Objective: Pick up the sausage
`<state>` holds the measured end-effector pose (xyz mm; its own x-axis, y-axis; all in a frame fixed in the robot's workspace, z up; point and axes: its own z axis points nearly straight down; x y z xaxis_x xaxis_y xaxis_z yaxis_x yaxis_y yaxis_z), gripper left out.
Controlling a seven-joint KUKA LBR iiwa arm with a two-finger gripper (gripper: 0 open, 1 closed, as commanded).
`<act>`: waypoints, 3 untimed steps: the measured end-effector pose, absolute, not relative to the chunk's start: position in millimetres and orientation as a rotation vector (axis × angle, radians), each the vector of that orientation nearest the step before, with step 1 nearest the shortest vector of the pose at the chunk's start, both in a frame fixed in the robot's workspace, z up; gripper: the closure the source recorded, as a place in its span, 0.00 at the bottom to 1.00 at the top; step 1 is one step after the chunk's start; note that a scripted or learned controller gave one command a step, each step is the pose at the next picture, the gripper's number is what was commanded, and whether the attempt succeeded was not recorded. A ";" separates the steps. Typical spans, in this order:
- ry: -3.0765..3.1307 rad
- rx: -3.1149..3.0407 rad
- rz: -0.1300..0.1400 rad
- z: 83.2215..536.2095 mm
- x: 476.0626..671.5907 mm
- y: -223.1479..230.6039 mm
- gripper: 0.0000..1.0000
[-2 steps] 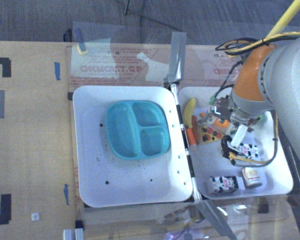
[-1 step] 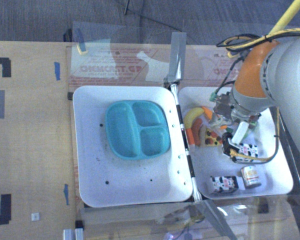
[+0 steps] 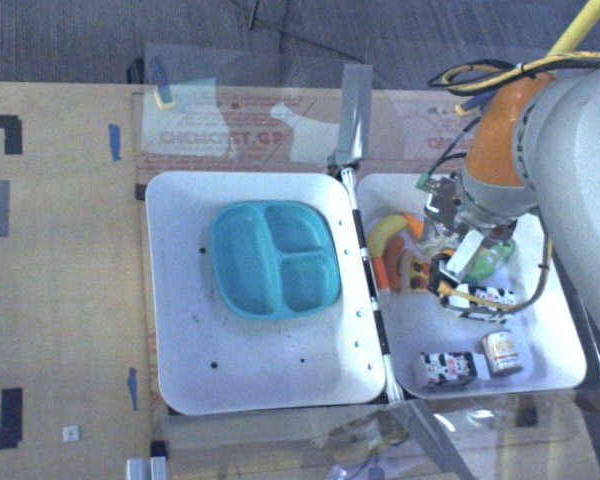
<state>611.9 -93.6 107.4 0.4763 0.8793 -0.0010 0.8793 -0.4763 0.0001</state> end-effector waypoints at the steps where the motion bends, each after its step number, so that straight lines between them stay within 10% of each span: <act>1: 1.610 2.696 -0.002 117.5 612.4 -93.3 1.00; 2: 1.449 2.781 0.006 90.0 657.5 -91.0 1.00; 3: 1.312 2.854 -0.001 232.4 667.1 -63.5 1.00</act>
<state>667.1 -63.5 232.4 0.6511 0.7589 -0.0004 0.7589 -0.6511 0.0001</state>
